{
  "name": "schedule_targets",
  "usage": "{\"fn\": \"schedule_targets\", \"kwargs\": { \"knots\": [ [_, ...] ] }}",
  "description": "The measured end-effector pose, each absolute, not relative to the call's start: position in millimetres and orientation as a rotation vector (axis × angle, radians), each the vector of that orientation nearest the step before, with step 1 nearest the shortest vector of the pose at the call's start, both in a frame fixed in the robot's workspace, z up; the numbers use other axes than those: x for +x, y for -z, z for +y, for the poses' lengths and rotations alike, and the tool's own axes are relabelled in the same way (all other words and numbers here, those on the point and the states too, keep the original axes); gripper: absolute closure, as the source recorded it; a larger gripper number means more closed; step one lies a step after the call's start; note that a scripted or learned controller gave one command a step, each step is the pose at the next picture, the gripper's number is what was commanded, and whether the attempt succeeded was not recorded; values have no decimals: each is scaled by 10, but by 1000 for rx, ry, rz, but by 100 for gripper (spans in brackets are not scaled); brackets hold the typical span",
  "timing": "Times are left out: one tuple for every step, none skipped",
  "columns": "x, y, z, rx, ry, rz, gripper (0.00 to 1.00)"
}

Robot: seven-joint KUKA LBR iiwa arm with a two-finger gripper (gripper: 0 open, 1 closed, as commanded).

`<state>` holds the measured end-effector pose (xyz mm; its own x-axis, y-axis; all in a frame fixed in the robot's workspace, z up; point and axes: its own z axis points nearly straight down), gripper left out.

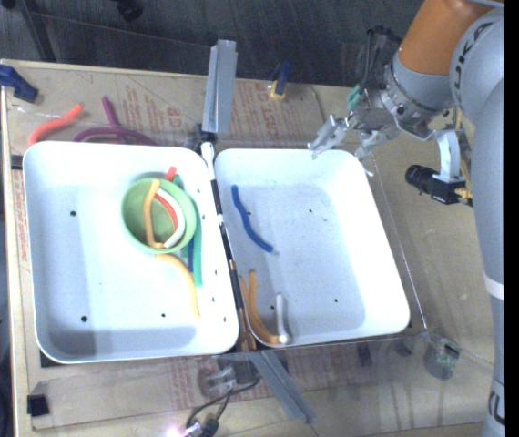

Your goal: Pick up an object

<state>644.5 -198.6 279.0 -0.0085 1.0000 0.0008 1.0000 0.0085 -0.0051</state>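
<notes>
Bench bins: left bin [59,271] holds green bowl [155,215]; tool [346,139] released.

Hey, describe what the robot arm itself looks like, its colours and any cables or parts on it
The arm is smooth, rounded and grey, with a broad orange band above the wrist. Below the band sits a darker grey wrist ring. The tool at its end is small and metallic, with thin silvery fingers and a hint of green near its base. A black fitting with a white strap hangs beside the wrist.
</notes>
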Motion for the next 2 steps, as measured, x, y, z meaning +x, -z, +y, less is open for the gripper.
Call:
{"fn": "schedule_targets", "kwargs": {
  "knots": [
    [5435,-1797,-1682,-1985,-4,-2428,0],
    [5656,-916,-1249,-1982,-4,-2435,0]
  ]
}}
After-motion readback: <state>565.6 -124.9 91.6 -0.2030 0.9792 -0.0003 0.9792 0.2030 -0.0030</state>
